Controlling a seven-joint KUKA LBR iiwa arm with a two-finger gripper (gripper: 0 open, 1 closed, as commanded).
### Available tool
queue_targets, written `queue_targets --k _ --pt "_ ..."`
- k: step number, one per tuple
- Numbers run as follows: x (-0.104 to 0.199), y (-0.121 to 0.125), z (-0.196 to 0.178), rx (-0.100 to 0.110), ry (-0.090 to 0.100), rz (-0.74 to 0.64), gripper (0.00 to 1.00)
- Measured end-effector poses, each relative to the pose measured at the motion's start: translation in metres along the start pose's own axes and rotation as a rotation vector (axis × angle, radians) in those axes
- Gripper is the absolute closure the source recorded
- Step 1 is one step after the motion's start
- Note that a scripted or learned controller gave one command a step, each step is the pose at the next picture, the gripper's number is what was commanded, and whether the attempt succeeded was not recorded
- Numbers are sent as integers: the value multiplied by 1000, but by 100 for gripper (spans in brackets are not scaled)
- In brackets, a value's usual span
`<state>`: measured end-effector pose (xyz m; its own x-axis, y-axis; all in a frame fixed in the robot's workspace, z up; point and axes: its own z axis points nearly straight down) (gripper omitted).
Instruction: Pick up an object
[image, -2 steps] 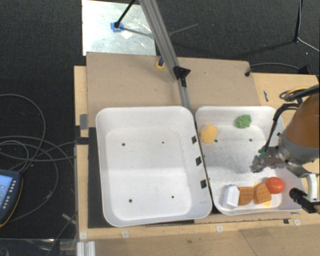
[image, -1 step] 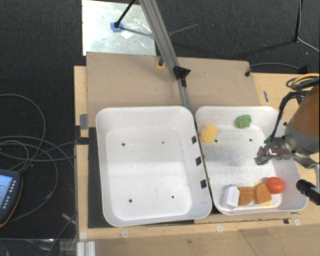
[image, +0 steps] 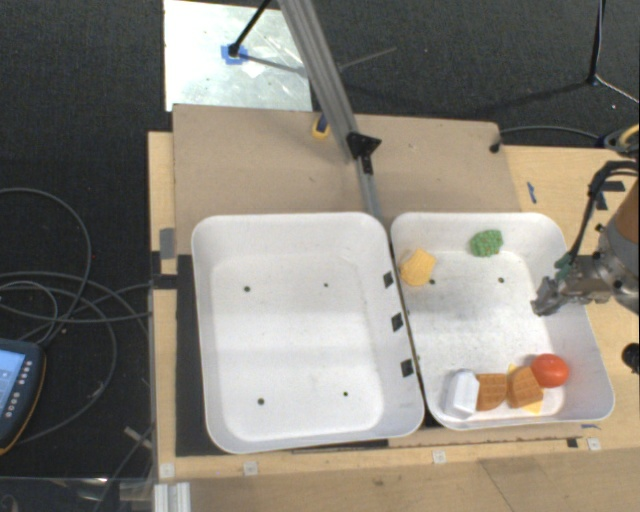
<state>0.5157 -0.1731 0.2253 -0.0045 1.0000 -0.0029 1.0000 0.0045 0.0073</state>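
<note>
Right bin (image: 575, 330) — landmark. Pincer (image: 547, 298) hung over its right rim; state impossible to tell. Red ball (image: 549, 370) lay in the bin's near right corner — ungrasped.

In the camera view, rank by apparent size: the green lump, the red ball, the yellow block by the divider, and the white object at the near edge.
1. White rounded object
2-3. Yellow block and red ball look alike; no ranking.
4. Green fuzzy lump, though it lies farther from the camera.
</note>
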Motion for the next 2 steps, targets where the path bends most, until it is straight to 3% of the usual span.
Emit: queue_targets --k 1,2 --pt "-1 2 -54 -1 0 -1 100" --pt "42 18 -54 3 3 -6 100"
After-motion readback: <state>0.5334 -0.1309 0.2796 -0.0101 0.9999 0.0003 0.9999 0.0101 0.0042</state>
